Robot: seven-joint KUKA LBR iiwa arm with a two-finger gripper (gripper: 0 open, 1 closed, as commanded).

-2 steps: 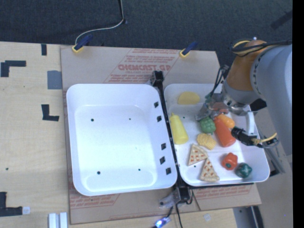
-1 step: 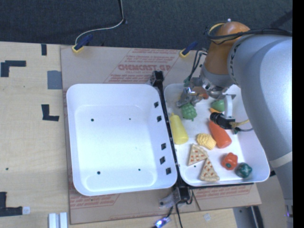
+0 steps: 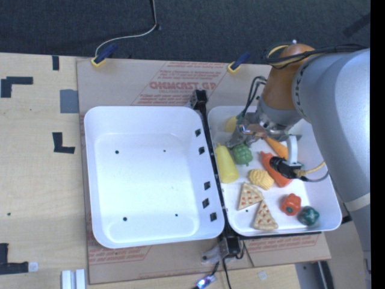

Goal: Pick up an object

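The gripper (image 3: 243,138) is low in the right bin (image 3: 328,192), toward its eleven o'clock corner, just above a green broccoli-like toy (image 3: 242,155). Its metal tip blurs into the clutter, so I cannot tell whether it is released or clenched, and nothing clearly sits in its grasp.

The candidates crowd together: a yellow corn cob (image 3: 226,164) lies against the divider at nine o'clock of the green toy, a small yellow piece (image 3: 231,124) sits at twelve, and an orange carrot (image 3: 275,146) runs off toward three. That crowding is the main risk. A closing grip may catch two toys at once, or nudge the rounded green one aside so it rolls free.

The bin wall (and the divider clips beside it) is also near, so a slightly offset descent could strike the rim. The left bin (image 3: 99,179) lies at nine o'clock.
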